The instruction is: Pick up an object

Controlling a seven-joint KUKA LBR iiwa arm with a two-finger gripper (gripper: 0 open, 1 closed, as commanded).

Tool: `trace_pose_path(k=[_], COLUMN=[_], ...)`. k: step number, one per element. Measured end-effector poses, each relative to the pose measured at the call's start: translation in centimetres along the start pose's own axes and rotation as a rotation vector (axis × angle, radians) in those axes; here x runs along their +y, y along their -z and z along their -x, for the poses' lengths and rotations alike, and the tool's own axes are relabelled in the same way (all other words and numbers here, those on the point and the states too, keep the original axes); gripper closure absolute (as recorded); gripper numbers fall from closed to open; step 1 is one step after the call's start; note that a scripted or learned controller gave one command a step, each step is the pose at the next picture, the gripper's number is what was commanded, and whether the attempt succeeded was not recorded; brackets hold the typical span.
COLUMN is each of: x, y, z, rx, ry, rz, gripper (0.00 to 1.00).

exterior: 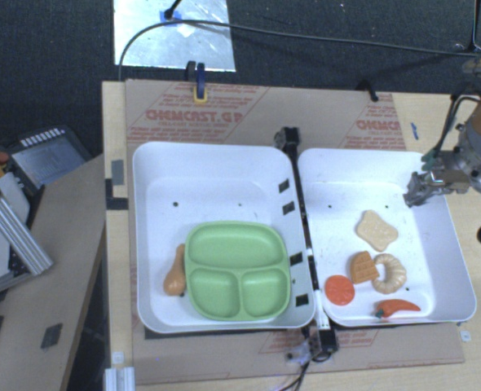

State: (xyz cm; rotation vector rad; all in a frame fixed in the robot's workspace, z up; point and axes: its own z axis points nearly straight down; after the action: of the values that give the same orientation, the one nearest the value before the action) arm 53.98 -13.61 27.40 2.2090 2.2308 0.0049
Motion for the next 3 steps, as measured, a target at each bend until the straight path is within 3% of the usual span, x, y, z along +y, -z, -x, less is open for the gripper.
trace_pose_path(k=[3], x=[1.6], y=[-3.3], z=[-15.6], rx=[0.000], ry=[-0.001], rz=[-0.002], gripper=[1.00])
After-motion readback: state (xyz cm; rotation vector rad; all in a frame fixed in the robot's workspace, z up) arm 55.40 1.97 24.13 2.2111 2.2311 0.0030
